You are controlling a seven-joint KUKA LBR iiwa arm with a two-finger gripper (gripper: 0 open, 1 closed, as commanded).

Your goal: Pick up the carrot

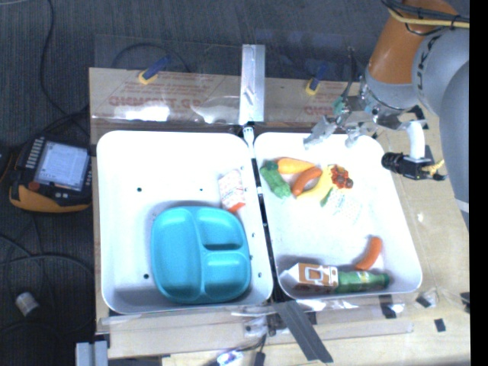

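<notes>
Hovering at the right bin's (396,204) 12 o'clock rim, gripper (341,128) looks spread, holding nothing. Carrot (306,178) sits just below at 7 o'clock, wedged among toy food; likely light, stiff, slick plastic, so pinch mid-body. Its tip hides under neighbours; fingertips blurry.

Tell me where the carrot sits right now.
The carrot lies at the back of the right bin, in a cluster of toy food, between the green vegetable and the banana.

wooden bench (103,97), two white bins (122,166) (396,227) side by side
</notes>
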